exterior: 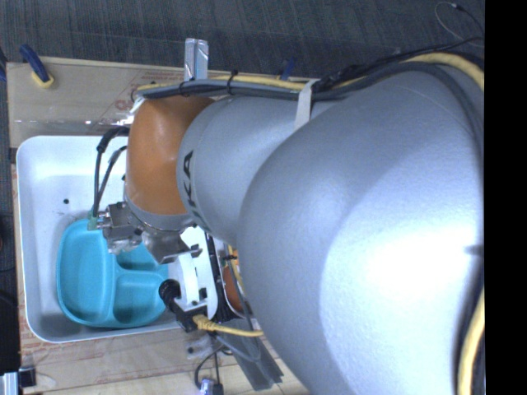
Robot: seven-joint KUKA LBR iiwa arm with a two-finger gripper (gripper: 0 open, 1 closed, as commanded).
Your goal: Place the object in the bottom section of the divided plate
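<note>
The grey arm point(354, 220), with its orange band point(156, 163) above the wrist, filled most of the view and reached over the left white bin point(37, 171). A blue divided plate point(90, 290) lay in the lower part of that bin, its compartments partly covered by the wrist hardware. The end effector point(136, 241) sat low over the plate's upper right edge; whether it was open or closed could not be told. The object to be placed could not be made out. Black cables point(103, 167) ran down beside the orange band. The wooden surface point(82, 89) showed behind the bin.
</note>
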